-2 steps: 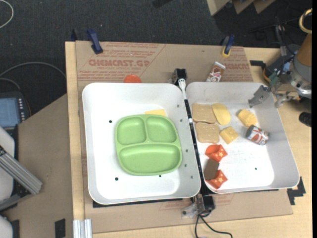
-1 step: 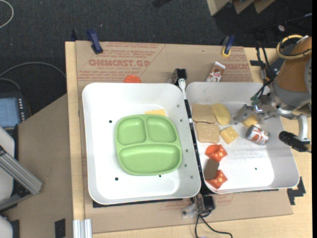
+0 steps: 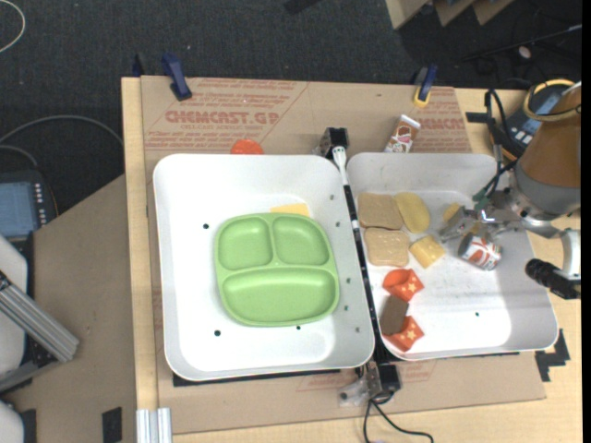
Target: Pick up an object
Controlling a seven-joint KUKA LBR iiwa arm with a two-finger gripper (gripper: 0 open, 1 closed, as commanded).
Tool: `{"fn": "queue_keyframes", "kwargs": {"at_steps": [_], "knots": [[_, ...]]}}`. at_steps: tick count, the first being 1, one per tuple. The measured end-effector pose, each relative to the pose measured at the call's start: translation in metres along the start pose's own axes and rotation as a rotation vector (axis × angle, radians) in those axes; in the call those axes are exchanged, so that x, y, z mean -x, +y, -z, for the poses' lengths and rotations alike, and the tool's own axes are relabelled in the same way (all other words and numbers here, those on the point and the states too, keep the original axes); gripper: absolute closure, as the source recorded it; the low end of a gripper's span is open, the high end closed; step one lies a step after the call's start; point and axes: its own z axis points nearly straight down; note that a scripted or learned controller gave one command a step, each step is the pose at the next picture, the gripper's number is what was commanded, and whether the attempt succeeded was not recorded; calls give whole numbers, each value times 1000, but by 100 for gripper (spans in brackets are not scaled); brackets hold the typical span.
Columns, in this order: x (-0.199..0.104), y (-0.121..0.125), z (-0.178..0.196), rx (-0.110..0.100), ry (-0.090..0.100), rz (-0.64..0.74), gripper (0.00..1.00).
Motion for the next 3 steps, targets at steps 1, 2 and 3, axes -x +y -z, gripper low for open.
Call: {"fn": "queue_keyframes", "kwargs": {"at_steps": [1, 2, 3], "knots": [[2, 1, 11, 2, -5, -1, 100], [1, 0, 10, 1, -3, -1, 0], [-1, -26, -1, -1, -1, -1, 0]]}}
